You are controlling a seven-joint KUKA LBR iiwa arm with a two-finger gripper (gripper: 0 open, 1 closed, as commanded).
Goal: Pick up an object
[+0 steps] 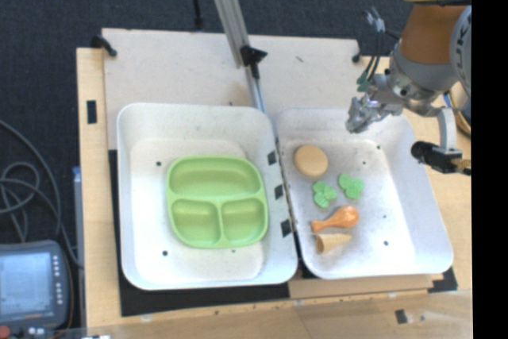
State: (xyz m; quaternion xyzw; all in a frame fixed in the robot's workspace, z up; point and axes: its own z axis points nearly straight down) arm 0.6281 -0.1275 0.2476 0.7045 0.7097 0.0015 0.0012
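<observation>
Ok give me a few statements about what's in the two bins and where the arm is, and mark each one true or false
1. The green divided tray lies in the left bin. True.
2. The round tan bun sits on the green divided tray. False: it lies in the right bin.
3. The end effector is over the right bin's far edge. True.
4. The end effector is holding the orange drumstick. False: the drumstick lies on the bin floor, apart from it.
5. Two small green pieces lie between the bun and the drumstick. True.
</observation>
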